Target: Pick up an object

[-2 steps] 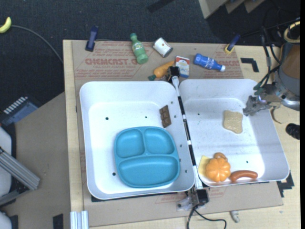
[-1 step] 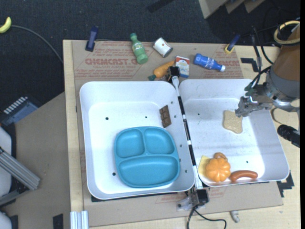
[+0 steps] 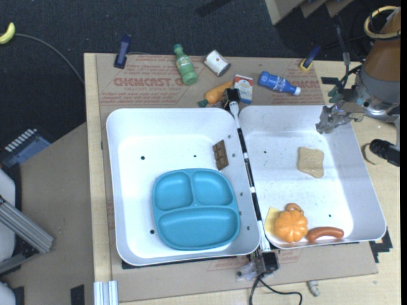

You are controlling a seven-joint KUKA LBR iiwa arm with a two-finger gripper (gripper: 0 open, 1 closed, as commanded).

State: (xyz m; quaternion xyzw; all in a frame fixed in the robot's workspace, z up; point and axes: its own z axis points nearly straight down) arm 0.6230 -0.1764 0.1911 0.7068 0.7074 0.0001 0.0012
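Hovering at far-right corner of right bin (image 3: 356, 170), end effector (image 3: 331, 121) sits above the rim, near the back wall, nothing visibly gripped. Aperture: cannot tell, too small and dark to read from this angle. Arm (image 3: 381, 75) entering from right, orange band above wrist, so reach favours right bin contents.

Candidates in right bin: tan bread-like slab (image 3: 310, 161) lying flat mid-bin, nearest to end effector, apart from walls, so prob. easiest approach from above. Orange toy pumpkin (image 3: 291, 226) at front-left corner, resting on a yellow piece (image 3: 272, 222), touching it; round, likely to slip. Toy sausage (image 3: 325, 234) just beside pumpkin, hard against front wall, so little clearance on that side.

Left bin (image 3: 127, 170): blue divided plate (image 3: 196, 207) flat, front-centre; wide and low, poor fit for two-finger grasp. Small brown bar (image 3: 220, 155) near right wall, close to the divide between bins.

Behind bins on bench (image 3: 152, 81), loose items w/ no bin around them: green bottle (image 3: 186, 65), white cup (image 3: 217, 62) on its side, blue bottle (image 3: 278, 82) lying down, small carton (image 3: 243, 88), orange piece (image 3: 216, 95). Prob. spares or strays, outside likely pick zone.

Judgement: task barely begun; no object lifted. Next move likely calls for shift toward centre, then descent over bread slab.
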